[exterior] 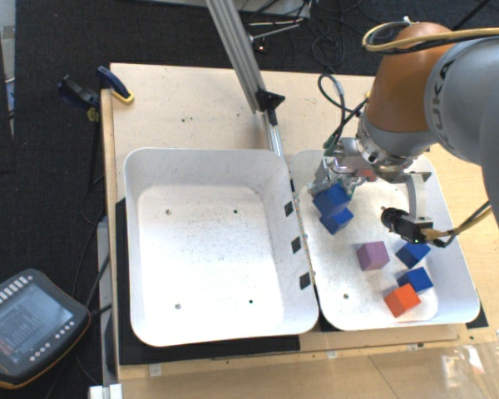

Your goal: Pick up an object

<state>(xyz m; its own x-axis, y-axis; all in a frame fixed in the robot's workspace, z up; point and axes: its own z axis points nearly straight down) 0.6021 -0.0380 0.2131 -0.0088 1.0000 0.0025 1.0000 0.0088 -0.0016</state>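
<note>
Gripper (333,181) clamping a blue block (331,198) over the right bin (457,306), a second blue block (338,219) sitting just beneath; purple cube (372,255), orange cube (402,299), more blue cubes (413,253) lying nearby.

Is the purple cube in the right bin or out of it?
In. The purple cube lies on the right bin's white floor, apart from the blue and orange blocks nearby.

Pale speckled bench (200,106) bearing two shallow white bins side by side: left bin (208,173), right bin (457,302). Blue-yellow clamp (115,84), probably, at far-left corner.
</note>
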